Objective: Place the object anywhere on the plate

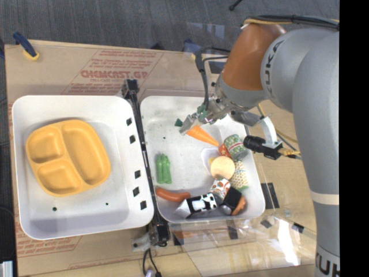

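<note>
- On the table (52,62), two white bins sit side by side: the left bin (23,212) holds a yellow divided plate (67,156), the right bin (173,111) holds a scatter of toy food.
- Over the far part of the right bin, the end effector (193,120) hangs at the tip of the grey arm (300,79), just below the orange band (251,56).
- Its fingers point toward the bin floor near the leafy end of an orange carrot (202,134); whether they are spread or pressed together cannot be told.
- The carrot lies on the bin floor, slanting away from the end effector toward the near right, touching or just beside the fingertips.
- Well apart from the carrot, a green pod (164,168) lies mid-bin and a red sausage (171,194) at the near wall.
- Along the right wall sit a round pale fruit (222,168), a green-and-red can (234,146) and a black-and-white piece (202,203).
</note>
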Motion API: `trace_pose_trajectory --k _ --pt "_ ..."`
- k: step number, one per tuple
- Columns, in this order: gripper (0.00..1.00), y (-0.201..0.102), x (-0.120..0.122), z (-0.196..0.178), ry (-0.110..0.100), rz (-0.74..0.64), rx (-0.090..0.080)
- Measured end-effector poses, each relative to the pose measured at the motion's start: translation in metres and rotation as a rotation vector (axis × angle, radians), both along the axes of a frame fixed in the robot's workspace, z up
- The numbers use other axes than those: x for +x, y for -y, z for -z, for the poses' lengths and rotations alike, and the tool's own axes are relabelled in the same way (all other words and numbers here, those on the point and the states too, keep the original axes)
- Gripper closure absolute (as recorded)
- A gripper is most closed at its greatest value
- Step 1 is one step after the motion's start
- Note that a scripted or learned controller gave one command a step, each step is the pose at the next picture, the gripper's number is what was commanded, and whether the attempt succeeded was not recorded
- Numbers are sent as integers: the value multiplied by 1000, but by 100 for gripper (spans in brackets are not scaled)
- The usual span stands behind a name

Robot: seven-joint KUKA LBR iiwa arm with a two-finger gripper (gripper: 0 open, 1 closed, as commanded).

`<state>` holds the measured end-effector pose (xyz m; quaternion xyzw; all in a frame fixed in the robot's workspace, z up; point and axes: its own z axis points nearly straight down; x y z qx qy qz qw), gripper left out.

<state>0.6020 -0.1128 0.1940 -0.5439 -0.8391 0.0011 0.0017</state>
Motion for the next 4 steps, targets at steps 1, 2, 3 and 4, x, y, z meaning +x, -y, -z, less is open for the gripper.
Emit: trace_pose_trajectory --k 1,2,3,4 --pt "100 -66 -48 3 1 -123 1" --pt "100 -140 -39 -7 2 -12 1" --pt "100 -206 -54 3 -1 145 0" --pt "100 -285 -24 -36 4 193 2"
